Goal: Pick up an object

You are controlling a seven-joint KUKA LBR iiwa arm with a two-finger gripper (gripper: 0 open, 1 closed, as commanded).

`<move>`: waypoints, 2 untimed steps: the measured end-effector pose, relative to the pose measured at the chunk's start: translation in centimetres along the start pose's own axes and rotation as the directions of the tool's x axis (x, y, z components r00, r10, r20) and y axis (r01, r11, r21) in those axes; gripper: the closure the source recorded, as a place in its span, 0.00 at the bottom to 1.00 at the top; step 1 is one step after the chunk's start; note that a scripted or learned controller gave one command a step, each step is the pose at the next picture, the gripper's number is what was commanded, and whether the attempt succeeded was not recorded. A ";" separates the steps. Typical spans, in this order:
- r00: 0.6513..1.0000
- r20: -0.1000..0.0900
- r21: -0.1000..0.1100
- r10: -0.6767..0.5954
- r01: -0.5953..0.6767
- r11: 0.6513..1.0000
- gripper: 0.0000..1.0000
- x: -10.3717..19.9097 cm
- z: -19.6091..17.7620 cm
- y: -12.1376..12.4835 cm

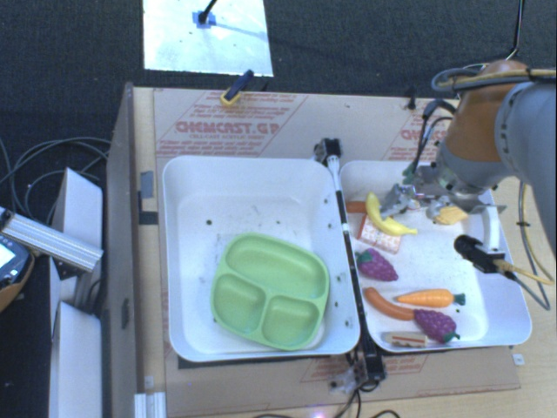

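While claw (402, 200) hovers low in right bin (513, 316), banana (388, 217) lies just beneath; claw opening unclear.

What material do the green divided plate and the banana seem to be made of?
The green divided plate looks like moulded plastic with a smooth, slightly glossy finish: uniform colour, soft highlights. The banana seems a plastic toy: flat, even yellow with no marks, though it is too small to be sure.

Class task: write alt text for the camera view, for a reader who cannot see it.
A grey and orange robot arm lowers its gripper over a banana in the right white bin, among toy grapes, carrot and sausage. The left bin holds a green divided plate.
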State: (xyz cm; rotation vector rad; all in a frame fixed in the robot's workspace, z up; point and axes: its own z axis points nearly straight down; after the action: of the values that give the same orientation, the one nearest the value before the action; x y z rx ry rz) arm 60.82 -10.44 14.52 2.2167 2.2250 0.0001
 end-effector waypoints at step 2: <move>1.000 -0.013 0.038 0.005 -0.005 0.999 0.00 -2.5 4.5 5.5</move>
State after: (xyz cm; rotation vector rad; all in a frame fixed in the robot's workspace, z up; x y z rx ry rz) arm 66.38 -12.93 10.05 2.2474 2.2445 -0.0275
